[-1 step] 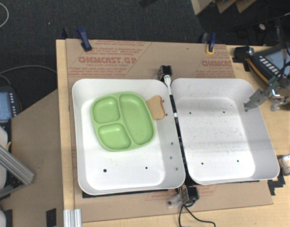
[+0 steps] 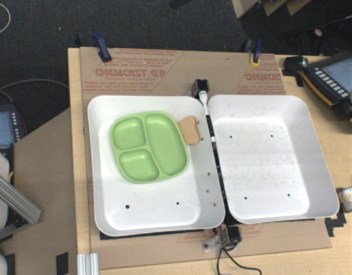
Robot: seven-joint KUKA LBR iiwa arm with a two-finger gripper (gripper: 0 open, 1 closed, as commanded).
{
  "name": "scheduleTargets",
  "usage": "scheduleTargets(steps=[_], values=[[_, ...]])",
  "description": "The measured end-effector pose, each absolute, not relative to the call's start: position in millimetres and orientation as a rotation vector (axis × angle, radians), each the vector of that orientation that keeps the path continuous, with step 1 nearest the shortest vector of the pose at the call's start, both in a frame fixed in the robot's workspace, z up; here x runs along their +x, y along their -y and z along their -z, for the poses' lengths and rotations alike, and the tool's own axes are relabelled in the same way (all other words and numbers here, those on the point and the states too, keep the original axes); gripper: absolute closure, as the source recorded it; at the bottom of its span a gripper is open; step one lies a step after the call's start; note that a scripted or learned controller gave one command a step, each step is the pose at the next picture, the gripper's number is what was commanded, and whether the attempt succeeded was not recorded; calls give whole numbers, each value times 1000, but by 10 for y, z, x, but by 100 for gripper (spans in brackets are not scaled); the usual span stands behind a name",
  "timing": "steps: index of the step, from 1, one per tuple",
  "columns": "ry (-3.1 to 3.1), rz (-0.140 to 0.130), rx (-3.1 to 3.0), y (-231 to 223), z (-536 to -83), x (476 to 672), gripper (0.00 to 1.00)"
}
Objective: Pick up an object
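State of the tool: its opening and any load cannot be told. Left white bin (image 2: pixel 107 211): a green three-compartment plate (image 2: pixel 148 148) lies flat in the upper half, and a small tan flat piece (image 2: pixel 190 130) touches the plate's upper right rim, near the inner wall. The right white bin (image 2: pixel 262 171) adjoins it. Both rest on the cardboard-topped desk (image 2: pixel 130 67).

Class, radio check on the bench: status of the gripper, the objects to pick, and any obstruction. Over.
Green divided plate lies flat in left bin. Small tan piece touches the plate's right rim. Nothing on top of either. Over.
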State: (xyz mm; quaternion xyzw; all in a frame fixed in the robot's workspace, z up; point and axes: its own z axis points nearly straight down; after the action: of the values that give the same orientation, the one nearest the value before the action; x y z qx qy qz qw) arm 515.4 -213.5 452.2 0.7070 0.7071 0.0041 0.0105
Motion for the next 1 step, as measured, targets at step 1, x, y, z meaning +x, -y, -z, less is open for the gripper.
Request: scheduleTargets(steps=[1], values=[[-2217,-12,2207,1764,-5426,4831,0]])
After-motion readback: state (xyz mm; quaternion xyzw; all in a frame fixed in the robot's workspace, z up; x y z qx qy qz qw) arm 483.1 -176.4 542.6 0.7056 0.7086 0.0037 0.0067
